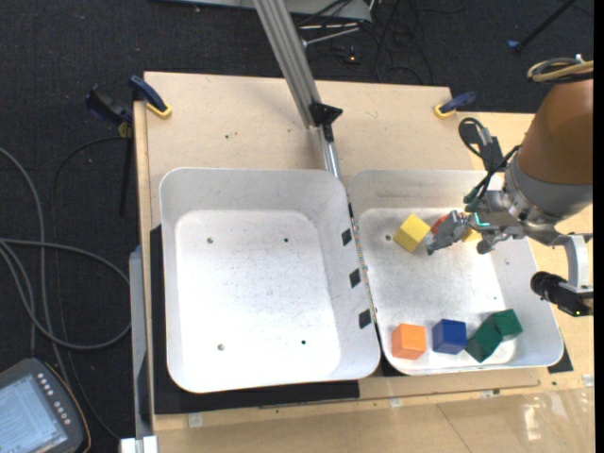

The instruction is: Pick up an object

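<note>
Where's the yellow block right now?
The yellow block sits in the right bin, upper left part, just left of the gripper.

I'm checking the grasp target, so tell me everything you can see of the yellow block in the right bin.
The yellow block is a small, plain cube with a matte look, turned at an angle to the bin's walls. It sits on the speckled floor of the right bin, in its upper left part, apart from the other blocks. The gripper is right beside it on its right; whether they touch cannot be told.
</note>
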`<state>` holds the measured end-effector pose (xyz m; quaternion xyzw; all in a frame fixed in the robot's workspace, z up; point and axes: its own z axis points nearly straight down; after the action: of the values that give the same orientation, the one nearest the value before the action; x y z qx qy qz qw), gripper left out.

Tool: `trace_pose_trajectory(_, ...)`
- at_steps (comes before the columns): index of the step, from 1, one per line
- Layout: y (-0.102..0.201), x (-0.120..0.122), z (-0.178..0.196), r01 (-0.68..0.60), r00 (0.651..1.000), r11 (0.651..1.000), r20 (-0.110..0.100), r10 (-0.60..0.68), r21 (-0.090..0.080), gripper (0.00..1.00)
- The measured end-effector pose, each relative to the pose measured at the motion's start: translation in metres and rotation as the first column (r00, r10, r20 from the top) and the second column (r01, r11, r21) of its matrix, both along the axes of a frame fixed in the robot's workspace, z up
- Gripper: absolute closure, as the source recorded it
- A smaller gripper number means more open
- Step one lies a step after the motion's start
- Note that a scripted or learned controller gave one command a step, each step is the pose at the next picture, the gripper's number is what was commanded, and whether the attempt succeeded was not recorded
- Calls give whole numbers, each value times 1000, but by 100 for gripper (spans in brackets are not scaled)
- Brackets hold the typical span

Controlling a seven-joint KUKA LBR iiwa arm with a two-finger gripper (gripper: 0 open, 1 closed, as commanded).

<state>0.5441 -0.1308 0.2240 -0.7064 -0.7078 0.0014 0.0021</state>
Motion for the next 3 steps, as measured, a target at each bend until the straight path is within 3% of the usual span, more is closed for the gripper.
trace_pose_trajectory(1,0,1,2,2,1000,1000,5,-2,-1,0)
trace_pose_trajectory(3,4,0,-106,2,1000,1000,0,-2,0,0)
